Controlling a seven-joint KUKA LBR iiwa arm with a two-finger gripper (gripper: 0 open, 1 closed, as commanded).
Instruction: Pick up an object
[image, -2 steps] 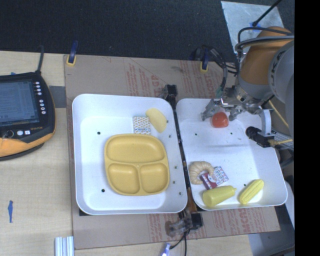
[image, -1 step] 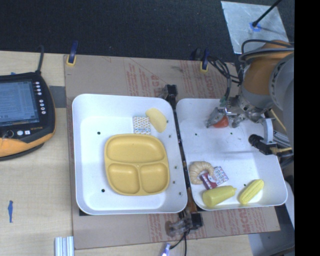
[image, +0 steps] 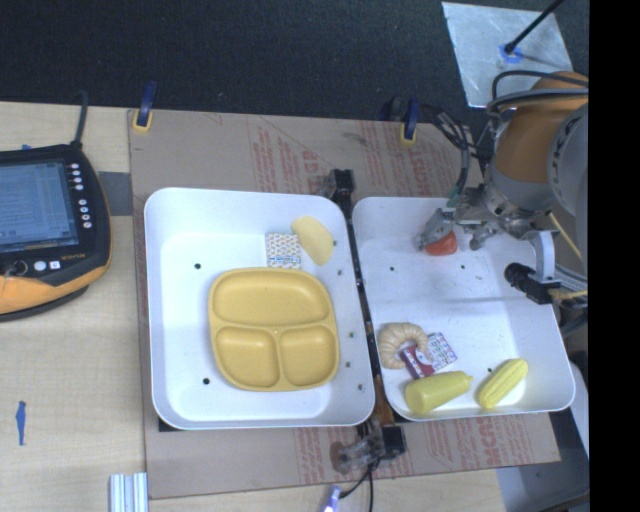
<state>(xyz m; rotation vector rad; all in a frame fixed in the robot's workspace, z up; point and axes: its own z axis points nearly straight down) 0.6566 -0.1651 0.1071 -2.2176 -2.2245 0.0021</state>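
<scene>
Claw over right bin — red object below.

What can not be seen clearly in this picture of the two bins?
- Claw: in the camera view the wrist covers it, so open or shut is unclear, and whether it grips the small red object below it.
- Small packet: print too small to read.
- Patterned card: the yellow tray overlaps its lower edge.
- Tablet: cut off by the left edge.

Divided tray in left bin, card behind it, corn cob in right bin, tablet left of bins
</scene>
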